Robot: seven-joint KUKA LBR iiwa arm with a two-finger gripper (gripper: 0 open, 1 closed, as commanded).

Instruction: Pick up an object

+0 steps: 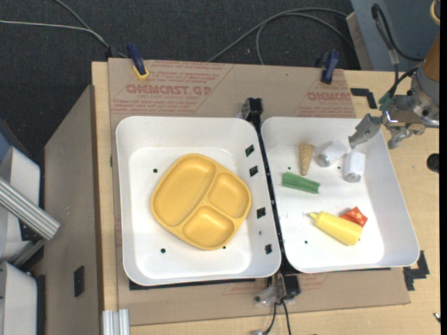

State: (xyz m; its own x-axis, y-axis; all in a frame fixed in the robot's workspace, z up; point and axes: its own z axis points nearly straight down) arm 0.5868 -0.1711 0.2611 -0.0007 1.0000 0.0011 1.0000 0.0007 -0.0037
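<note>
So your gripper (380, 132) is hanging over the top right corner of the right bin (398, 208), fingers spread wide and gripping nothing at all. Everything you could grab is sitting in that bin: an ice cream cone (306, 158) lying near the top edge toward the divider, two little white cylinders (330, 152) and (353, 166) just beside it and closest to the gripper, a green block (300, 183) lying flat near the bin's left edge, and down toward the bottom edge a yellow mustard bottle (337, 228) on its side with a small red piece (355, 216) touching it. The left bin (133, 208) is carrying a yellow divided plate (201, 201) sitting roughly in its middle, tilted a bit relative to the bin's edges. Two blue clamps (137, 61) and (329, 66) are pinching the cardboard sheet (209, 86) along its top edge.
</note>
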